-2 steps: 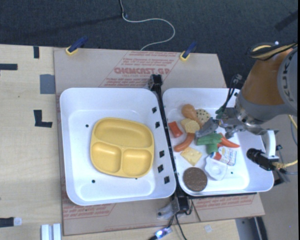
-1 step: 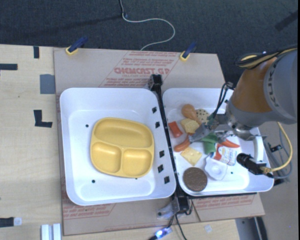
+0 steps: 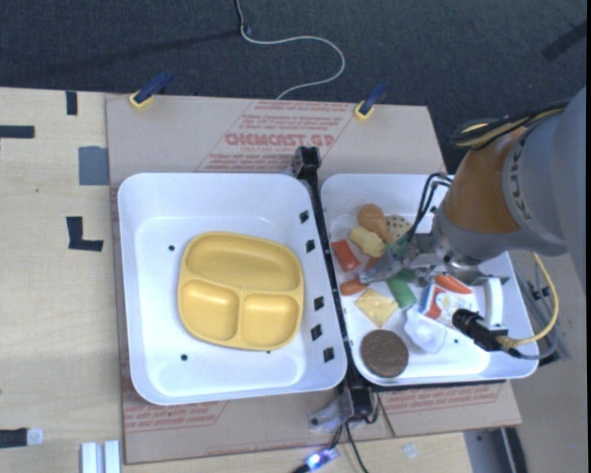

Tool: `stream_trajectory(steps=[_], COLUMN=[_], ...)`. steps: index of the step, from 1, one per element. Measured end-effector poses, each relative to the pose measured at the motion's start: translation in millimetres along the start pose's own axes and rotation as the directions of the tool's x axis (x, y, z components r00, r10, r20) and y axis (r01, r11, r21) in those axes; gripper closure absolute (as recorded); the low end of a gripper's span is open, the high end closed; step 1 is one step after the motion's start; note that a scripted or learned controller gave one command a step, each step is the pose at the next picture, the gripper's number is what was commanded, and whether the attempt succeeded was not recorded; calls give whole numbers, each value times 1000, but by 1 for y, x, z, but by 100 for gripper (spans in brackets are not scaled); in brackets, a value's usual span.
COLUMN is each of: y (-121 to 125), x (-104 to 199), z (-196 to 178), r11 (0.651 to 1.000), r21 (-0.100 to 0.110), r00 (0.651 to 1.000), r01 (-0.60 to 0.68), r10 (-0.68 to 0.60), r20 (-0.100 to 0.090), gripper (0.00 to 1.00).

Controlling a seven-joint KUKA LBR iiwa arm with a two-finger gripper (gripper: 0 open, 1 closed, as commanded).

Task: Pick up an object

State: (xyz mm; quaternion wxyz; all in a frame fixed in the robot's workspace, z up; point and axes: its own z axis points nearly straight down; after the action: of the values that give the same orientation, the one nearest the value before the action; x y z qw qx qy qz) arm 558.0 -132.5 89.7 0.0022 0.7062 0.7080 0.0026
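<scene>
From above, the arm (image 3: 512, 195) reaches in from the right over the right bin (image 3: 517, 368). Its gripper (image 3: 406, 256) sits low among the heaped objects near that bin's middle; whether the claw is wide, narrow or holding anything cannot be told. Around it lie an orange piece (image 3: 344, 254) by the bin's left wall, a green piece (image 3: 403, 291), a pale yellow wedge (image 3: 376, 306) and a brown disc (image 3: 384, 353) at the near edge. The left bin (image 3: 148, 264) carries a yellow divided tray (image 3: 240, 290) at its middle.
</scene>
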Motion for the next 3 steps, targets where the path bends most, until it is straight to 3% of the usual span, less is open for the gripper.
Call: stream_trajectory(steps=[1, 3], y=[-1, 8], x=[1, -6], z=[-8, -102], r11=[1000, 1000], r21=[2, 4], r00=[1000, 1000], r01=[0, -1], r10=[0, 1], r20=[0, 1], gripper=[100, 100])
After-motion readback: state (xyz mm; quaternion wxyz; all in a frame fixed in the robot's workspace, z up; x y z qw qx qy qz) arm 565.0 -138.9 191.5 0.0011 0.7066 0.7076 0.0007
